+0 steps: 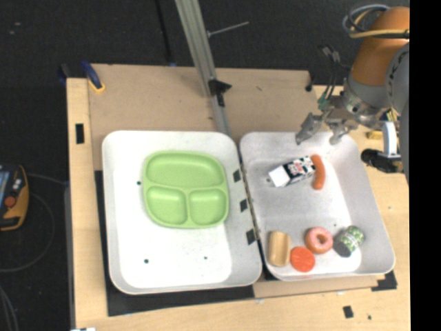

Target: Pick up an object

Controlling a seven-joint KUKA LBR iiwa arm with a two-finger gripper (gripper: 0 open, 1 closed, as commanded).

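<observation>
My gripper (320,132) hangs over the far edge of the right bin (358,192), fingers spread open with nothing between them. Just below it lie an orange sausage-shaped piece (318,172) and a small white and black toy vehicle (290,172), side by side. Along the bin's near edge sit a tan cylinder (278,247), a red-orange round piece (302,259), a pink donut (318,239) and a green and grey ball-like object (349,240).
The left bin (124,254) holds a green divided plate (185,188). A grey metal post (200,54) slants up behind the bins. Bare wooden bench (151,95) surrounds both bins.
</observation>
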